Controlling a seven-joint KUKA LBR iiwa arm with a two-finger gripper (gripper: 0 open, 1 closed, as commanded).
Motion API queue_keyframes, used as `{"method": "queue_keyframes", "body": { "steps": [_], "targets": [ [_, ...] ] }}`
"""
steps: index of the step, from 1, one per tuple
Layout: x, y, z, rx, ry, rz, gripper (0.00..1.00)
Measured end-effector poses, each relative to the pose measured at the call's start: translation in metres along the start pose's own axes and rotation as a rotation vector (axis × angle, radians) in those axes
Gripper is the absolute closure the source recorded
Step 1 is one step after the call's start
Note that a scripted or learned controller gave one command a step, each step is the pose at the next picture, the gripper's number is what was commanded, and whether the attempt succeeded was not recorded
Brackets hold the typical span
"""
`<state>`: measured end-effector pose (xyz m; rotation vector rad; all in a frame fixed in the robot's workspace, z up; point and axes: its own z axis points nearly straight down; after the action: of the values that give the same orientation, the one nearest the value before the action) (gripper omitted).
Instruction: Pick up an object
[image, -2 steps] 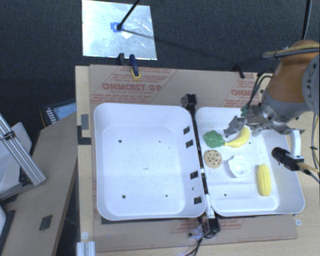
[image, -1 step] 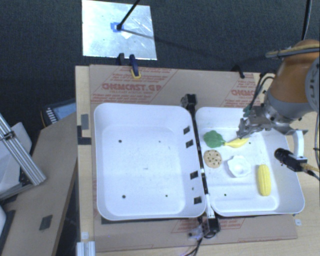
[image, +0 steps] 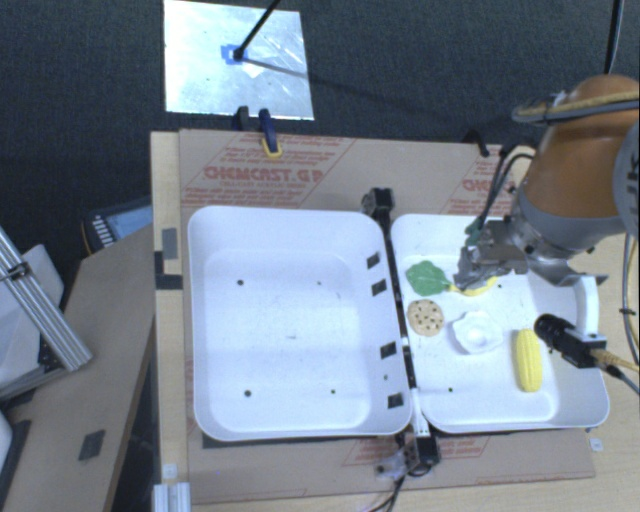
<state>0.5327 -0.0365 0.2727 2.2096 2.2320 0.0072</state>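
Gripper (image: 478, 275) is down low in the right bin (image: 590, 405), directly over a small yellow piece (image: 481, 289); whether it is apart, together or clamped on something I cannot tell, because the wrist covers that part.

I take the yellow piece as the target. It lies in the upper middle of the right bin, and only its lower edge shows under the gripper. From that edge I cannot tell its shape or whether it is already held. It looks like a small toy food item, so I judge it light and fairly stiff, possibly smooth plastic that can slip. A hold across its narrow side would be safest, but the visible part is too small to choose the place well.

Just left of the yellow piece lies a green leaf (image: 428, 275), flat and thin, probably soft and hard to pinch from above. Below the leaf, near the divider between the bins, is a round cookie (image: 426, 317), also flat. Right of the cookie sits a white cup (image: 475, 332), pale against the bin floor. Farther right lies a corn cob (image: 528, 360), long and rounded, which I judge the easiest to take across its middle. The left bin (image: 200, 300) is beside the right one.
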Motion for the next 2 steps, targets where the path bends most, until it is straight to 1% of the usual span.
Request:
{"method": "queue_keyframes", "body": {
  "steps": [1,2],
  "targets": [
    [0.116,-0.023,-0.053,-0.004,0.002,-0.006,1.0],
    [0.005,-0.045,-0.06,0.0,-0.006,0.018,1.0]
  ]
}}
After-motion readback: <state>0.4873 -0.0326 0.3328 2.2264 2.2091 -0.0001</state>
